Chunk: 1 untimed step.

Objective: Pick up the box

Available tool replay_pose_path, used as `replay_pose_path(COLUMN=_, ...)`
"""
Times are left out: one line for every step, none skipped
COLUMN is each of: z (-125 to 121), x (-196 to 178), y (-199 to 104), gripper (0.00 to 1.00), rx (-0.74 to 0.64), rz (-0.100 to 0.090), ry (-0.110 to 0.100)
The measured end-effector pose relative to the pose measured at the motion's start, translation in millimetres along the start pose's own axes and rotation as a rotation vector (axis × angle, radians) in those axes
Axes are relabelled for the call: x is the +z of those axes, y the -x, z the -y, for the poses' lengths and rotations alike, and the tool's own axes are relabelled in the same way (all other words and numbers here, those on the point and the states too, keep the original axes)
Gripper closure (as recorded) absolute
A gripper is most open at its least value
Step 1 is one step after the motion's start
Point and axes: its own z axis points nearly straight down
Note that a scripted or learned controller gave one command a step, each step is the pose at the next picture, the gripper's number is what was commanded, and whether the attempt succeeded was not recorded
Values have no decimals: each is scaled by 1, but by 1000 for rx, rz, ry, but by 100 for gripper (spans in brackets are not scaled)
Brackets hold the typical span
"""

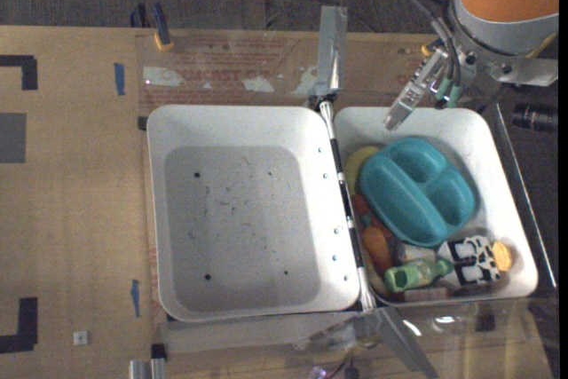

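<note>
The box (471,261) is a small black-and-white cow-patterned carton lying at the front of the right bin (502,157). A green bottle (415,273) lies just left of it and a small yellow item (503,256) just right of it. My gripper (415,98) hangs over the back left corner of the right bin, well behind the box and above the far edge of a teal divided plate (417,189). Nothing shows in it.
The teal plate takes up most of the right bin's middle. A yellow object (358,163) and orange items (376,246) lie along that bin's left wall. The left bin (238,124) stands beside it, with a metal post (331,49) behind the gap between them.
</note>
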Motion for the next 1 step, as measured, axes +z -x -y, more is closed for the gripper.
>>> replay_pose_path(z=37, x=-37, y=-8, gripper=100, rx=230, rz=3, ry=1)
